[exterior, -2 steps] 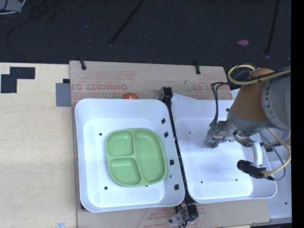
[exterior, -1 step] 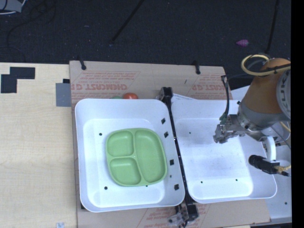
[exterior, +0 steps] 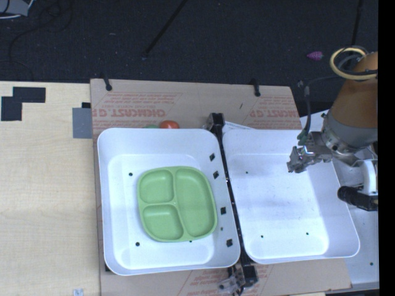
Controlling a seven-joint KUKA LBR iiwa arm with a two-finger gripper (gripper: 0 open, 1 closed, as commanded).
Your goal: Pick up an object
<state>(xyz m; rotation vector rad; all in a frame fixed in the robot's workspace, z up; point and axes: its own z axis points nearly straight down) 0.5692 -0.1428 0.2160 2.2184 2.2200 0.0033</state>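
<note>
The pincer (exterior: 299, 160) hovers over the right bin (exterior: 345, 251), its spread or pinch impossible to tell, well apart from the green divided plate (exterior: 177, 203) lying flat in the left bin (exterior: 117, 251), likely the obvious target.

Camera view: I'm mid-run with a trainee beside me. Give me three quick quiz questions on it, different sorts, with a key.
1. True or false: the green plate lies in the left bin.
2. How many compartments does the plate have?
   A. two
   B. three
   C. four
3. Fill in: the gripper hangs over the ____ bin.

Key: 1 true; 2 B; 3 right.
</note>
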